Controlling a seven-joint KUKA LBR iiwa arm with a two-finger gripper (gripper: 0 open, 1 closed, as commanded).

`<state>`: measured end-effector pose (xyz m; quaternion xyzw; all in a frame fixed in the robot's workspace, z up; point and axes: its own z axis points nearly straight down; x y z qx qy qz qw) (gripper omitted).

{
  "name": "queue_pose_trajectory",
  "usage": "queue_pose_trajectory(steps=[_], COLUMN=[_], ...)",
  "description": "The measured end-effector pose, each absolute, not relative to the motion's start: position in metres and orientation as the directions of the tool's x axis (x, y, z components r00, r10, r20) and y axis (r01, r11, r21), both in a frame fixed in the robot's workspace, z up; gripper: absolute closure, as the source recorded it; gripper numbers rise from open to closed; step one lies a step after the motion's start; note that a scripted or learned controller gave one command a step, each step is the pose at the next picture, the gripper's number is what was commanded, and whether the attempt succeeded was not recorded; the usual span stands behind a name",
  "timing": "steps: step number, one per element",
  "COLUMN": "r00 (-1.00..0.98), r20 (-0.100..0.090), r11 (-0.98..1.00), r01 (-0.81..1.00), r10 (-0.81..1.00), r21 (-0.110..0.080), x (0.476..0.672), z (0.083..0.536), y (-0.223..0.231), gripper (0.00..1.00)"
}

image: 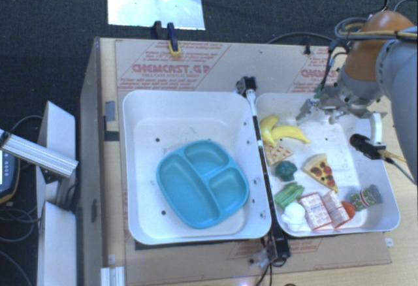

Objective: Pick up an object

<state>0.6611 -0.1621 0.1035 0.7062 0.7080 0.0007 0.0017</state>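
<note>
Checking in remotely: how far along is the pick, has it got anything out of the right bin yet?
Done: the arm has reached over the right bin, with the gripper above its far end. In hand: nothing visible between the fingers. Left: the whole grasp and lift; the banana, pizza slice and green piece all lie on the bin floor. The blue tray sits alone in the left bin.

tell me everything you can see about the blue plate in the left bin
The blue plate is a light blue divided tray that looks like smooth plastic, with rounded corners and three compartments: one large and two smaller. It lies flat, right side up and turned at an angle, on the floor of the left bin, toward the bin's near right part. Nothing shows in its compartments, and nothing but the bin floor touches it. Its right corner comes close to the bin's right wall.
</note>
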Motion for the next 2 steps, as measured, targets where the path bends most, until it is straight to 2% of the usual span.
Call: queue_pose_trajectory(steps=[1, 2], r00=[-0.002, 0.0], r20=[0.0, -0.001], r11=[0.002, 0.0], r01=[1.0, 1.0], r10=[1.0, 1.0], r21=[0.001, 0.001], x=[0.585, 0.545], z=[0.084, 0.084], y=[-0.117, -0.148], gripper=[0.0, 0.0])
